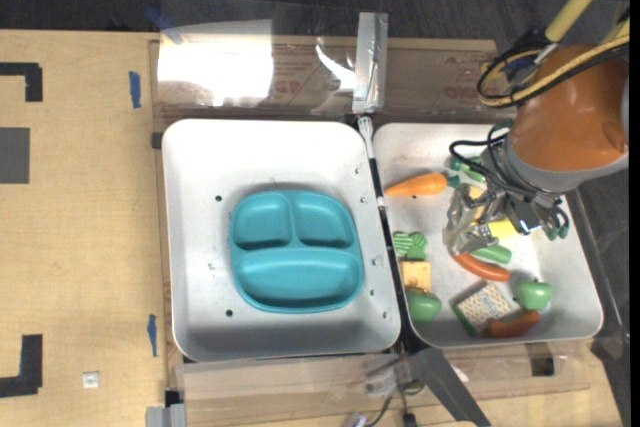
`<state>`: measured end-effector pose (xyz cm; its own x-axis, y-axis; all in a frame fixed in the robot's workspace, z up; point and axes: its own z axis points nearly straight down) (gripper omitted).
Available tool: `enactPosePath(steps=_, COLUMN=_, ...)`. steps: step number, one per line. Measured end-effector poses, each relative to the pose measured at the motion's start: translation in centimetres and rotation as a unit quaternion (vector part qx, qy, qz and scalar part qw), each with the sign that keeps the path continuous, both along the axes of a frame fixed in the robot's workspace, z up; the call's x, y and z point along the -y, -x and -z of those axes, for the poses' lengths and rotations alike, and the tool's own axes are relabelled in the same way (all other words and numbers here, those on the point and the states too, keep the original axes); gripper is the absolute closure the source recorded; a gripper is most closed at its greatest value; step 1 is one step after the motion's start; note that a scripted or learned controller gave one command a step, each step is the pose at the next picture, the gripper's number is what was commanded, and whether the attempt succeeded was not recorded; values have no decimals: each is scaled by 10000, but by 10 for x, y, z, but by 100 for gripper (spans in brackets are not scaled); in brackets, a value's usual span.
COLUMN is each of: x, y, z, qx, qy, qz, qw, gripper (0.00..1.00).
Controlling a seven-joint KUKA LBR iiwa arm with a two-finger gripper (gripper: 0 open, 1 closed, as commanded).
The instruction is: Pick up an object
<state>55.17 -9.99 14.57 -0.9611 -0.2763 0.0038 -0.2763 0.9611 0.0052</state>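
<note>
Toy food: a heap in the right bin [575, 260], with a carrot [417, 185], a red sausage [484, 266], a green pepper [533, 293], cheese [415, 274].
Gripper [478, 225]: down among the toys, just above the red sausage; I can't tell from here how its jaws stand or whether they grip anything.
Arm [568, 120]: reaching in from the right.
Left bin [190, 155]: holds a teal divided plate [295, 248].

The scene was evenly and brightly lit; strong glare was seen on the clear sheet [235, 65], well left of the tool [478, 223]; edges were softly blurred.
</note>
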Motion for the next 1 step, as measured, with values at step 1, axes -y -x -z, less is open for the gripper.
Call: enactPosePath(steps=1, x=-96, y=-35, z=-86, qx=81, qy=3, qz=1073, qw=9942, gripper=100)
